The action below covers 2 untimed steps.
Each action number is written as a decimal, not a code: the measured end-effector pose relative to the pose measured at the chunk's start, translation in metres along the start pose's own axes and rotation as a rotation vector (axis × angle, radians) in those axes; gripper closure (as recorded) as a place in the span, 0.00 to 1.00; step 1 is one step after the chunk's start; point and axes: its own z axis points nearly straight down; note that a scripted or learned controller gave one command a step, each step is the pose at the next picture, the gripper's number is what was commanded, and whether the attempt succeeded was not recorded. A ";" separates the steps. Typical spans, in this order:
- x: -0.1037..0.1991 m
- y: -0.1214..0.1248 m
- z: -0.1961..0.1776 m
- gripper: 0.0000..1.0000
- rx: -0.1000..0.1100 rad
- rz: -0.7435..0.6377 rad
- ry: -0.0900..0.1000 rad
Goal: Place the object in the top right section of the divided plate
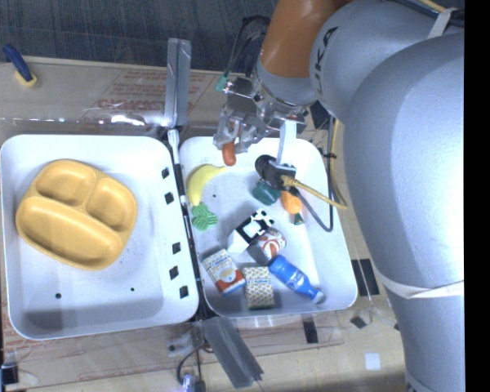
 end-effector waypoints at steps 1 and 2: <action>0.078 -0.005 0.025 1.00 -0.001 -0.313 -0.001; 0.158 -0.028 -0.004 1.00 -0.009 -0.550 -0.001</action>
